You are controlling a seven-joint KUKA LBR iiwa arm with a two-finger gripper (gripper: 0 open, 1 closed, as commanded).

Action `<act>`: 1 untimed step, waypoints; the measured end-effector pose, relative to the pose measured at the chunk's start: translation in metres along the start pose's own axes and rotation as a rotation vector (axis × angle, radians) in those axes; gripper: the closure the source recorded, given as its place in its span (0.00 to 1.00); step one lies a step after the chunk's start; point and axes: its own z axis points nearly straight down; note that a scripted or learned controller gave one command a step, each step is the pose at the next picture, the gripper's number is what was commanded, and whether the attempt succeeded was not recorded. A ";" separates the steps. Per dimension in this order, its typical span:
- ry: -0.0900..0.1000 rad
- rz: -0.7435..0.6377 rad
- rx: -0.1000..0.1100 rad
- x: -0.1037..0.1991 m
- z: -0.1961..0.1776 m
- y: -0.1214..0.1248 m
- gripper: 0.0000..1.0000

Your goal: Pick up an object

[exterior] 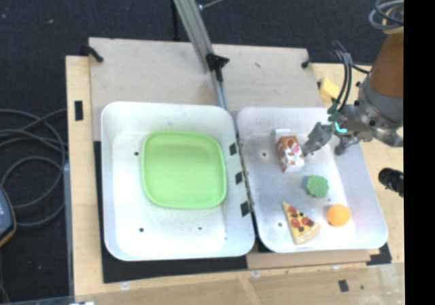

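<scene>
End effector [326, 138]: fingers spread, holding nothing.
Nearest target: carton [289, 151], just beside.
Technique: centre over carton, descend squarely.

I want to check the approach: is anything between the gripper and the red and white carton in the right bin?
Nothing visible does. The gripper hangs just right of the carton; bare floor of the right bin lies between them.

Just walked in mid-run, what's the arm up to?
The gripper hangs over the right bin, fingers apart, beside the red and white carton but holding nothing. A green ball, an orange and a pizza slice toy lie loose in that bin. A green plate sits in the left bin.
</scene>
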 end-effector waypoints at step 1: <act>0.000 0.000 0.000 0.000 0.000 0.000 0.00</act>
